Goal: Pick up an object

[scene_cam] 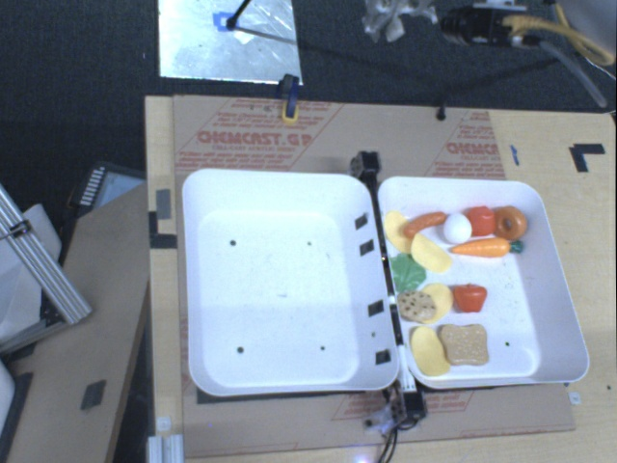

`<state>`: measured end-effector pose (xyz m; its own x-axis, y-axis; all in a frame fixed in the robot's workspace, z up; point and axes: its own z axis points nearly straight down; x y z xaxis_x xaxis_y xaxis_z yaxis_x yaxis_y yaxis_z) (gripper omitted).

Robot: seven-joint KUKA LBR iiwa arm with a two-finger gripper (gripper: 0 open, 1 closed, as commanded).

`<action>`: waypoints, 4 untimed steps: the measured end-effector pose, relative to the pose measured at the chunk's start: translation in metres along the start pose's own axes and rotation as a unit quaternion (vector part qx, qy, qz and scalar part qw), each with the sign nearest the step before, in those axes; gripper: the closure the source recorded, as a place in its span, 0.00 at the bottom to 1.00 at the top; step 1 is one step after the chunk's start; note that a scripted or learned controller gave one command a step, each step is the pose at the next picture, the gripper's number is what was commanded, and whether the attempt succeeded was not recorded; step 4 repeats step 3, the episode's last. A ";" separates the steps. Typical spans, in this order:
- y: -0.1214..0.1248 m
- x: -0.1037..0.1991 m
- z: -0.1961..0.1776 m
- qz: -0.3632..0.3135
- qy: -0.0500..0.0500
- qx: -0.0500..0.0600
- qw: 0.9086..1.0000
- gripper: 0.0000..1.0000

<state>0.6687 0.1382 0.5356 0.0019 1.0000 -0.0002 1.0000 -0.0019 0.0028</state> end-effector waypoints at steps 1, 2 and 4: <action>-0.001 -0.081 0.095 0.003 -0.001 0.005 1.000 1.00; -0.001 -0.009 0.009 -0.006 0.002 -0.004 1.000 1.00; 0.000 -0.059 0.024 0.000 0.000 0.001 1.000 1.00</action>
